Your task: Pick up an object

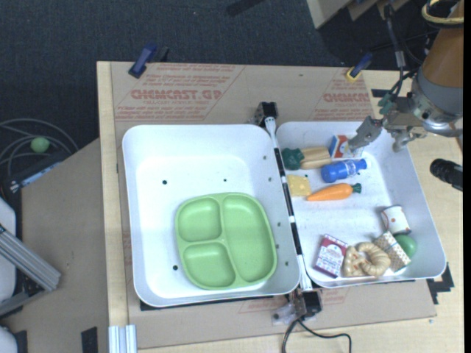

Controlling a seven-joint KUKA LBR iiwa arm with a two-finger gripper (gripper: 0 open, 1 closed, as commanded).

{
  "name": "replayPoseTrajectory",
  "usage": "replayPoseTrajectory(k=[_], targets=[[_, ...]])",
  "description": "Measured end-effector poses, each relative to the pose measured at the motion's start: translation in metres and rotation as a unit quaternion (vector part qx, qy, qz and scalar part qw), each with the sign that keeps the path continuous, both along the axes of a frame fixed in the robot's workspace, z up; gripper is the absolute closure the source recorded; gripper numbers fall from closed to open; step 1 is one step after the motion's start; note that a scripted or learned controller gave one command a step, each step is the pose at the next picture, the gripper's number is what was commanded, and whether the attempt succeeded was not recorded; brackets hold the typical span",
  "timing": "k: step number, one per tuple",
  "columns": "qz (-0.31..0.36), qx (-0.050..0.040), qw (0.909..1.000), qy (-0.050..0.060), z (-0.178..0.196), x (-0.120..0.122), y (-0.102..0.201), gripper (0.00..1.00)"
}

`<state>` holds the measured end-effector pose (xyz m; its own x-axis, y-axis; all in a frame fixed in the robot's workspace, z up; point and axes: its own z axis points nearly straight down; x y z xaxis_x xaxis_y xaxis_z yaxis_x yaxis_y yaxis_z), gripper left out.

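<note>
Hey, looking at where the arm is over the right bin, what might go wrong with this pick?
The end effector hangs over a crowded far corner: a blue bottle, a small red and white carton and a tan piece lie close together, so it may nudge or catch two things. The bottle is round and could roll away. The right bin's far wall is close, so a finger might strike it.

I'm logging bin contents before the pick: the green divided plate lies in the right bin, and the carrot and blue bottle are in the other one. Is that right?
Not quite. The camera view shows the green divided plate in the left bin; the carrot and blue bottle are in the other one, the right bin.
</note>
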<state>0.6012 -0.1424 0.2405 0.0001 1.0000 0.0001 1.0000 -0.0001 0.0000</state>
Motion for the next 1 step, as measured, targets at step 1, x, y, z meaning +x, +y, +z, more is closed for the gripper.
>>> replayPoseTrajectory(k=[1], targets=[[0.0, 0.0001, 1.0, 0.0, -0.1562, -0.0221, 0.0007, 0.0]])
